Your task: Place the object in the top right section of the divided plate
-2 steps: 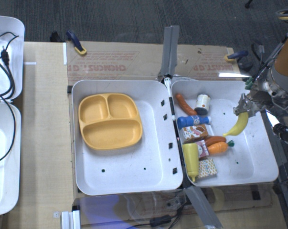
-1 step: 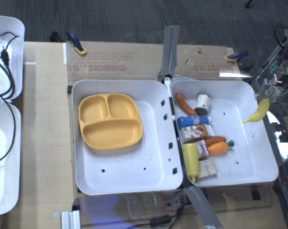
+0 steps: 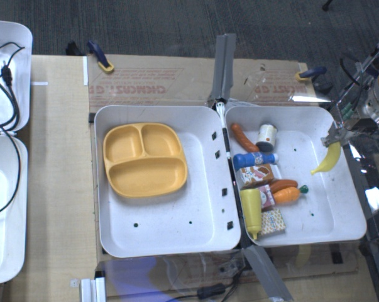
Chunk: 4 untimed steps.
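Observation:
A yellow divided plate [image 3: 145, 160] lies in the left bin [image 3: 158, 231], toward its upper left, and its top right section [image 3: 161, 141] holds nothing. At the right edge of the right bin [image 3: 321, 225], my gripper [image 3: 335, 141] is shut on the upper end of a yellow banana [image 3: 327, 160]. The banana hangs tilted below the fingers, above the bin floor and far to the right of the plate.
Along the right bin's left side lie a sausage [image 3: 243, 137], a small can [image 3: 266, 135], a blue bottle [image 3: 255, 160], a carrot [image 3: 287, 195], a yellow bottle [image 3: 251, 210] and a packet [image 3: 273, 222]. A grey bar [image 3: 224, 68] rises where the bins meet.

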### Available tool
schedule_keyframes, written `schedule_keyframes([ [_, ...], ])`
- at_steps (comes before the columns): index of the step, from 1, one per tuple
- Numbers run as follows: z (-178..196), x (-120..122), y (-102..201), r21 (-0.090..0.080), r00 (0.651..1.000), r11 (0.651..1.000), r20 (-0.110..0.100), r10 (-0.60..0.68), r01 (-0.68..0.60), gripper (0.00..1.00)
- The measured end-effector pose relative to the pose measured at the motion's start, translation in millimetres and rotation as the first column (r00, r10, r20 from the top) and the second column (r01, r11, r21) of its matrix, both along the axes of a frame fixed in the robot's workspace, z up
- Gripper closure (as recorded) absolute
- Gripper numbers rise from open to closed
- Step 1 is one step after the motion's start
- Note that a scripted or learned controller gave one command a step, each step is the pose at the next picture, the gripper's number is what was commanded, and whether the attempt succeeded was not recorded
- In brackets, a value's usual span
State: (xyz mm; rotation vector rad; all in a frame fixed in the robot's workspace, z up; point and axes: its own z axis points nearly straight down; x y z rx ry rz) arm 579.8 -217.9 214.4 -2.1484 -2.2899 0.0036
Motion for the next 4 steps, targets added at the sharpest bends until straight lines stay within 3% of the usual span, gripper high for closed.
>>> schedule_keyframes([
  [1, 32.8, -44.2, -4.3, 0.000, 0.999, 0.999, 0.001, -0.042, 0.042, 1.00],
  [2, 69.0, -72.2, -4.8, -0.001, 0.995, 0.995, 0.002, -0.095, 0.095, 1.00],
  [4, 84.7, -70.8, -5.7, -0.003, 0.996, 0.996, -0.001, -0.091, 0.091, 1.00],
])
